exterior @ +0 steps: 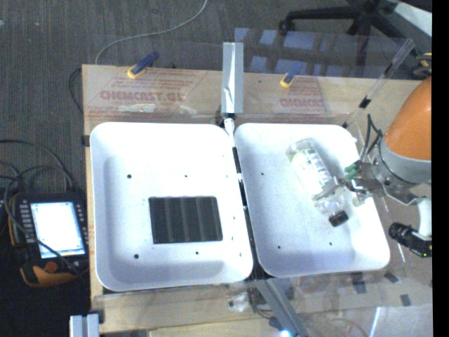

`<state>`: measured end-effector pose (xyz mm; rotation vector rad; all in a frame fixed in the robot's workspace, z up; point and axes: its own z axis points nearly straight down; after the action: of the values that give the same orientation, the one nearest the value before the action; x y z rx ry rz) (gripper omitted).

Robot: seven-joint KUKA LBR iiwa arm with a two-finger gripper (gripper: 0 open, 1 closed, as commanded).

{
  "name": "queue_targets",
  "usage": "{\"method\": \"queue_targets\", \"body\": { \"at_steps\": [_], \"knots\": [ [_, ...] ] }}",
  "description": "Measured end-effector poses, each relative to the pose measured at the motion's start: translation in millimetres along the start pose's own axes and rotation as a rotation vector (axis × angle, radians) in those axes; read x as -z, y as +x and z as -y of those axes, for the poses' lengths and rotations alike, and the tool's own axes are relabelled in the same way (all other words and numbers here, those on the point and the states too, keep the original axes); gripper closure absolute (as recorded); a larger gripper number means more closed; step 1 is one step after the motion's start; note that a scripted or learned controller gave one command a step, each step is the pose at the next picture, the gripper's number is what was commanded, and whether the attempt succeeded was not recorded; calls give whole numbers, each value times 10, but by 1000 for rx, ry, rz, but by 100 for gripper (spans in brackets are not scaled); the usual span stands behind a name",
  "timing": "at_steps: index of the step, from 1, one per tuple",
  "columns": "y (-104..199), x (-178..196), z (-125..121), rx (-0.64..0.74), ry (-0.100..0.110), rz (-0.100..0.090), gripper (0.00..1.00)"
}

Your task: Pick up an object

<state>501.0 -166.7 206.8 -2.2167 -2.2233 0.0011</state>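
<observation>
1. Far left, off the counter, a handheld unit with a lit white screen lies on the grey floor, at 9 o'clock from the bins.
2. Along the counter's 12 o'clock edge, the protective film carries red print reading "CHEMCAST"; the letters after it are unclear. A second red print behind the right bin is too faint to read. A blue-and-yellow clamp grips that edge above the left bin.
3. The left bin holds a dark ribbed panel, lying flat toward 6 o'clock of the bin's middle.
4. In the right bin, a clear plastic bottle lies on its side in the 1 o'clock part of the floor. Its long axis runs from 11 o'clock to 5 o'clock. It has a pale label with greenish print too small to read. The 5 o'clock end looks crumpled, and which end is the neck cannot be made out.
5. A small black piece sits on the bin floor just past the bottle's 5 o'clock end.
6. The end effector reaches in from 3 o'clock, right at the bottle's lower end, so most of the bottle lies at 10 o'clock from it. Whether it is apart, together or clamped on the bottle cannot be told.
7. The grey arm with its orange band fills the right edge.
</observation>
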Motion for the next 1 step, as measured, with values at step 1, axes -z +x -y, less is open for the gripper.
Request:
{"method": "queue_targets", "body": {
  "at_steps": [1],
  "knots": [
    [-319,559,-179,23,-3,2,0]
  ]
}}
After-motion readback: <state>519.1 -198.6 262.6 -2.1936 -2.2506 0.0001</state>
